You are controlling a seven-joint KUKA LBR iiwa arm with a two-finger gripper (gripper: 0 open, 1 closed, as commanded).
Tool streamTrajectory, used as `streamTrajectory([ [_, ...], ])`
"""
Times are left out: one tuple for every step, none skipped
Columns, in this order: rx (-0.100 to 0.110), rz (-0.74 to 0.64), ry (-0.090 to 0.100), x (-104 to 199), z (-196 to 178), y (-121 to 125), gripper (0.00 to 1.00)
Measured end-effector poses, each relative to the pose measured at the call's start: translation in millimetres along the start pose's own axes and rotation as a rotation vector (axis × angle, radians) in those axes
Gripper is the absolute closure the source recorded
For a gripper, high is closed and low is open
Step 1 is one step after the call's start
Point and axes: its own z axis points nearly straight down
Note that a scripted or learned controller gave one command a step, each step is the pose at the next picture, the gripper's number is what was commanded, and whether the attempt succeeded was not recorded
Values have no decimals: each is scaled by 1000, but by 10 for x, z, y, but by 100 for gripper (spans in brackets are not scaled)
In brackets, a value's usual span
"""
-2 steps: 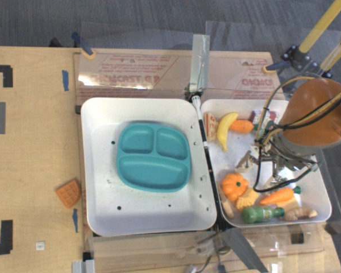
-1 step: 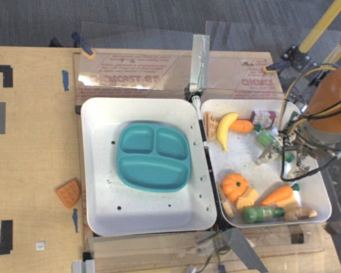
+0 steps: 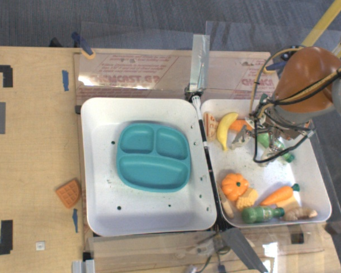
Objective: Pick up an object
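The end effector (image 3: 266,136) hung low over the back of the right bin (image 3: 321,178), just beside a toy banana (image 3: 225,128); whether it was open or closed could not be told. Toy pumpkin (image 3: 235,185), carrot (image 3: 278,195) and green bottle (image 3: 260,213) lay near the front. A teal divided plate (image 3: 154,156) sat in the left bin (image 3: 96,152).

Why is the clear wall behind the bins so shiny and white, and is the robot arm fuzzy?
In the camera view, light bounces off the clear plastic wall, leaving a pale glare streak along its bottom edge. The teal plate looks evenly lit, with a soft shadow beneath it. The arm looks slightly blurry, and the small toys beside the banana are hard to make out.
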Motion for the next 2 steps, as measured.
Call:
streamTrajectory([
  [-13, 114, 10, 192, 14, -552, 0],
  [-24, 133, 0, 377, 25, -695, 0],
])
